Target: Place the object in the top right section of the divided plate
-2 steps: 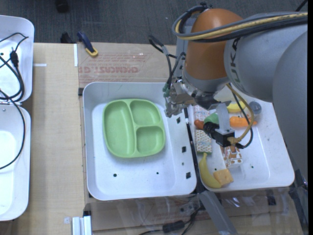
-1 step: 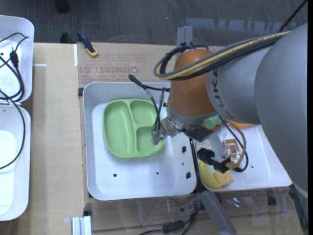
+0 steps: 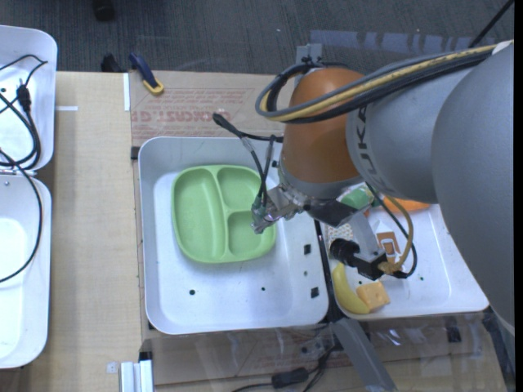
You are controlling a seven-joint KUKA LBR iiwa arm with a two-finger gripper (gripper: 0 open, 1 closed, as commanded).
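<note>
Gripper (image 3: 263,217) is parked right over the right edge of the green divided plate (image 3: 214,212) in the left bin (image 3: 229,300), honestly can't tell how it's set. Banana (image 3: 346,291) and a yellow chunk (image 3: 374,296) sit in the right bin (image 3: 441,288), near edge, touching each other.

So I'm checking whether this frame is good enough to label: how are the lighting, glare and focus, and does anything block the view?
In the camera view the light is even and soft, with faint shadows in the left bin; the green plate is sharp and free of glare. The arm looms large and slightly soft, covering much of the right bin. The gripper is small and dark, so its detail is unclear.
</note>
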